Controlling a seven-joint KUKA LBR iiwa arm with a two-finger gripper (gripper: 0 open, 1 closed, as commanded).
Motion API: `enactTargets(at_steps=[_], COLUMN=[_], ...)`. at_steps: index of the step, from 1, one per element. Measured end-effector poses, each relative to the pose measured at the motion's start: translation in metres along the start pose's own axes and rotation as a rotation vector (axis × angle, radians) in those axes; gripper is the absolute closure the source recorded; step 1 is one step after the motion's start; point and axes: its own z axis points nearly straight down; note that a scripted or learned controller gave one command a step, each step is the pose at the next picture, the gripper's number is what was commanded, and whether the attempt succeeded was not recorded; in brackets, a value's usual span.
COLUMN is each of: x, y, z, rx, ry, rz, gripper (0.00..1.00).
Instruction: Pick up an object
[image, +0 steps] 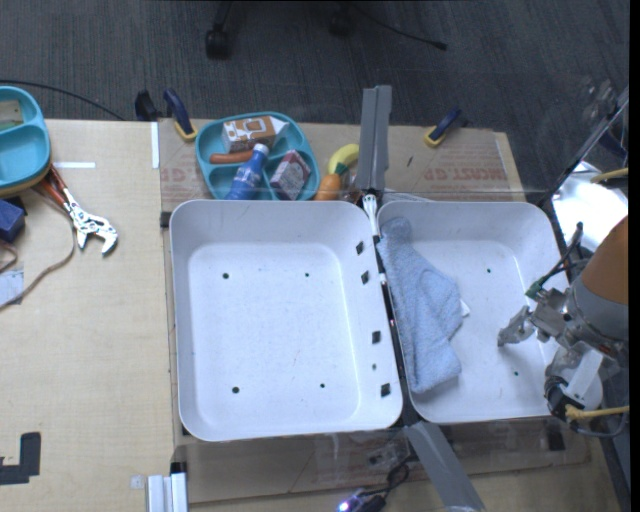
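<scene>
A pale blue-grey cloth (422, 305) lies crumpled along the left side of the right bin (490, 225), running from the bin's back left corner toward its front. My gripper (520, 325) hangs over the right part of that bin, to the right of the cloth and apart from it. Nothing shows between its fingers. The arm's grey wrist and orange band enter from the right edge.
The left bin (200, 300) sits beside the right one, with a grey divider post (375, 130) at the back between them. A teal tray (255, 155) with small items stands behind the left bin. A wrench (85, 225) lies on the bench at left.
</scene>
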Motion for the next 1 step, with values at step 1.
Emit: enactTargets(at_steps=[1], x=[0.0297], y=[0.0469], z=[-0.1030], rx=[-0.013], ry=[-0.011], rz=[0.206], gripper=[0.00])
